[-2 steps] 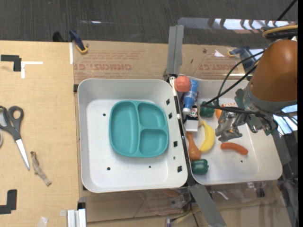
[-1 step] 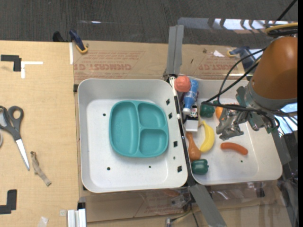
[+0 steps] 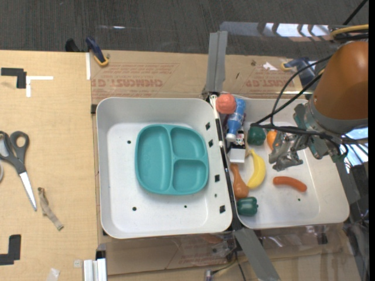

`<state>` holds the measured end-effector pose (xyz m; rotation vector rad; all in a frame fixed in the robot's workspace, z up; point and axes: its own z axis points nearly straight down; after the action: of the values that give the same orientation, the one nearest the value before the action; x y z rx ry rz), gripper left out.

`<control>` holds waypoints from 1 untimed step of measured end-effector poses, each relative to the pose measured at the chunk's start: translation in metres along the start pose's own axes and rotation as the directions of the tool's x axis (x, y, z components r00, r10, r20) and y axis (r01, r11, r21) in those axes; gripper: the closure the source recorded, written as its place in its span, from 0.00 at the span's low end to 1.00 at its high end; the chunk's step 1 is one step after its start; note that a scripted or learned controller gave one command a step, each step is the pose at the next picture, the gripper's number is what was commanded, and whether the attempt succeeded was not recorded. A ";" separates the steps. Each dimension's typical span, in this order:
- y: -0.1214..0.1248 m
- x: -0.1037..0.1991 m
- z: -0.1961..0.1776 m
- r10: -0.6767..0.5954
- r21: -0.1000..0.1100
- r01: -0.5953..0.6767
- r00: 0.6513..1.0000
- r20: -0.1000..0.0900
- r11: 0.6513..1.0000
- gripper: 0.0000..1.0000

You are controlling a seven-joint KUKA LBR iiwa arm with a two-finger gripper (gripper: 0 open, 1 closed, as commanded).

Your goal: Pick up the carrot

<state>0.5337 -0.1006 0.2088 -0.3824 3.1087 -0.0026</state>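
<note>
Two white bins on surface (image 3: 47,157). Left bin (image 3: 111,204) – one teal divided plate (image 3: 172,159). Right bin (image 3: 316,206) – one carrot (image 3: 238,181) by left wall, one banana (image 3: 256,168) just beside it, two green peppers (image 3: 246,205) (image 3: 255,135), one red sausage (image 3: 289,183), one peach (image 3: 225,104), one blue bottle (image 3: 235,124), one small orange piece (image 3: 272,137). My claw (image 3: 284,157) hangs over bin middle between banana and sausage, apart from carrot – whether it is open, cannot tell. One pair scissors (image 3: 19,163) far left on surface.
</note>
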 end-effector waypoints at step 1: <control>-0.041 0.013 -0.156 -0.143 -0.003 0.143 0.990 -0.004 0.990 1.00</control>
<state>0.5299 -0.1433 0.3644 -0.6052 3.0783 -0.0004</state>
